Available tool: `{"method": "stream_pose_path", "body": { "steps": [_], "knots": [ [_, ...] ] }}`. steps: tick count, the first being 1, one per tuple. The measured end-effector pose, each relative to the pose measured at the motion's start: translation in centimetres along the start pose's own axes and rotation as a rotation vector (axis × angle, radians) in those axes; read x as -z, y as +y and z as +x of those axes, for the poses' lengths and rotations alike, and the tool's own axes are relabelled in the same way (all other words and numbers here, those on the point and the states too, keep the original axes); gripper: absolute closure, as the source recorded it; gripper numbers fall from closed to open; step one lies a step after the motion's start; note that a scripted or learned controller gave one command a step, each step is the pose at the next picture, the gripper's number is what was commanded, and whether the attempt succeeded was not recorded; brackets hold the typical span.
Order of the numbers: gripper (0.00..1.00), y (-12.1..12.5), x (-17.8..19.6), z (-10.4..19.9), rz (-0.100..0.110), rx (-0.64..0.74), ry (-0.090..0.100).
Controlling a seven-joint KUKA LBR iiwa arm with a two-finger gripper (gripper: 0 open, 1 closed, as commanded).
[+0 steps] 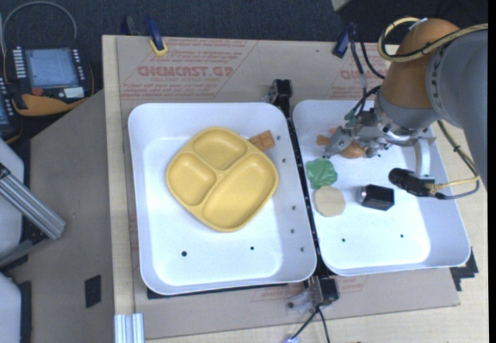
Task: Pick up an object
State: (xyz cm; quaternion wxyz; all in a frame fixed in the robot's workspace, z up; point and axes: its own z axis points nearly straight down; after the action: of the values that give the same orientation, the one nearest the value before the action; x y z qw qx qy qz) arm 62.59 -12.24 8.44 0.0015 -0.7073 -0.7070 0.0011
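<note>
The orange piece (353, 150) in the right bin (434, 252) is what I judge this try is after: it lies right at the gripper (358, 140), partly hidden under the tool, so I see only its near edge.

Going left to right: far left of the gripper, in the left bin (147, 179), sits the yellow tray (222, 177), with a small brown block (263, 140) touching its upper right rim. Both are well away from the gripper. Just below and left of the gripper lies the green lump (321, 173), and directly under that, touching it, the tan disc (329, 200). Below and a little right of the gripper is the black block (377, 197).

What worries me: the orange piece is small and low, so I think it could skid sideways or squirt out if the tool comes down off-centre. The green lump is near enough that a drift toward it could nudge it. The cable (446, 188) and black plug trailing beside the wrist could also snag.

The arm comes in from the upper right, its orange band bent over the bin's back half, the wrist tipped down and leftward so the tool points at the bin floor. Whether the gripper is spread or closed I cannot tell, nor whether it has anything.
</note>
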Motion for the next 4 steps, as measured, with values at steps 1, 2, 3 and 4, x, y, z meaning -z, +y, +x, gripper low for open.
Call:
{"method": "stream_pose_path", "body": {
  "steps": [1, 2, 3, 4],
  "knots": [
    [1.00, 0.0, 1.1, 0.0, 0.000, 0.000, 0.000],
    [1.00, 0.8, 7.3, 0.3, -0.011, 0.002, -0.002],
    [1.00, 0.9, 12.7, 0.3, -0.012, 0.002, -0.003],
    [1.00, 2.1, 12.1, 5.7, -0.007, 0.006, 0.000]
  ]
}}
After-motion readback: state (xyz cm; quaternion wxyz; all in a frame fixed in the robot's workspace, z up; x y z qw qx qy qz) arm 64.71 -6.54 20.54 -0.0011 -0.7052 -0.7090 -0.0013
